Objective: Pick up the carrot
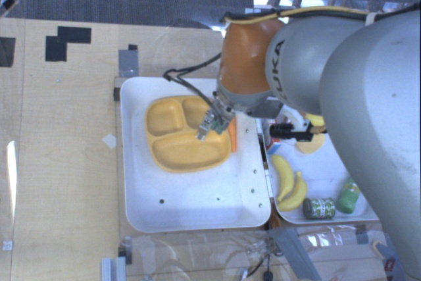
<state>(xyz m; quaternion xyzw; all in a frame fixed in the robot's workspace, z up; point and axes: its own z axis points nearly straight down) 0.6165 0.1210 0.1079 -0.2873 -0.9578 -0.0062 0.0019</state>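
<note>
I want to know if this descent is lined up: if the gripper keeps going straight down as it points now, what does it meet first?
Probably the yellow divided plate's right rim, with the carrot just beside the gripper; depth is hard to judge from this slant.

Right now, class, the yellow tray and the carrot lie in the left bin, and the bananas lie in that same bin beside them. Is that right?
Not quite. The camera view shows the bananas in the right bin, near a can. The yellow tray and the carrot do lie in the left bin.
</note>
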